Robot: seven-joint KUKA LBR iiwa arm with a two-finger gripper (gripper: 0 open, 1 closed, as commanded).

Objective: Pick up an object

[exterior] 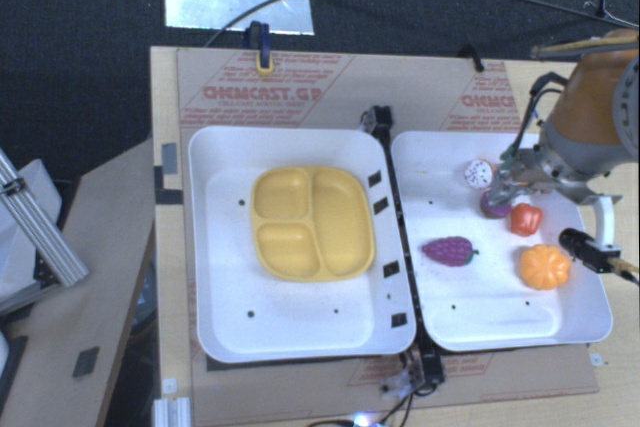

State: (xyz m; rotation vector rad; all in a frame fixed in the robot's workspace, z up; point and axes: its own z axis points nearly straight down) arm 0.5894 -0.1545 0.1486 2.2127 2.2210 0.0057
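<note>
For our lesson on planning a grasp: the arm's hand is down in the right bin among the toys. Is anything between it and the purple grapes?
Nothing visible stands between them. The hand is low over a small purple toy, next to the red pepper and the white ball. The grapes lie apart, nearer the bin divider, with bare bin floor in between.

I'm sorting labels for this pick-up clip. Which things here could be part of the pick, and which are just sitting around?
Part of the job:
gripper, down in the right bin
purple object right under the gripper
red pepper
orange pumpkin
purple grapes
white dotted ball

Just lying about:
yellow divided tray in the left bin
blue clamp at the board's far edge
</note>
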